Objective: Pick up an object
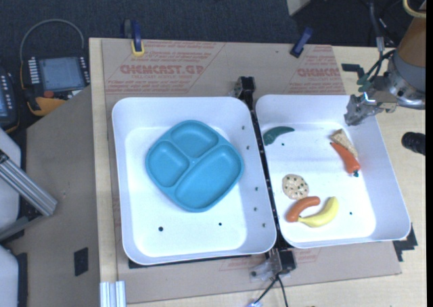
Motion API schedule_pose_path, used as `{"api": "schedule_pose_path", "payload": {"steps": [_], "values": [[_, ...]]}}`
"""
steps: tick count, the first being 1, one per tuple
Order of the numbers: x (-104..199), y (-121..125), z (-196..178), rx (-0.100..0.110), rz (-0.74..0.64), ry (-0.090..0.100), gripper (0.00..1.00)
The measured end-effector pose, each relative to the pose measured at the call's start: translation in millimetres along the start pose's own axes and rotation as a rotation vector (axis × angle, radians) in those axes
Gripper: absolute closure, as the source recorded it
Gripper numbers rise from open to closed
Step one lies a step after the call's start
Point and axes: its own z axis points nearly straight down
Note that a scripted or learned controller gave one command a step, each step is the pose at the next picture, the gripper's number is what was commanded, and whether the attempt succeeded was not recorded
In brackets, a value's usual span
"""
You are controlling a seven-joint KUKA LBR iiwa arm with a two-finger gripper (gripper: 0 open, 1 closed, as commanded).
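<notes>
Grey gripper (356,111) hovers over the right bin's (385,221) upper right rim, above the carrot (346,156); fingers perhaps together, I honestly cannot tell.

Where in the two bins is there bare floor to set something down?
Left bin: a bare strip along the near wall, below the blue divided plate. Right bin: bare middle patch between the green piece, carrot and cookie. Crowded around the sausage and banana.
</notes>
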Motion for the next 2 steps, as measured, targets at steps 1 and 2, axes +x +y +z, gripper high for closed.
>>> {"api": "schedule_pose_path", "payload": {"steps": [1,2], "values": [[51,8,0,0.005,-0.005,0.004,1.0],[110,12,4,0.008,-0.006,0.005,1.0]]}}
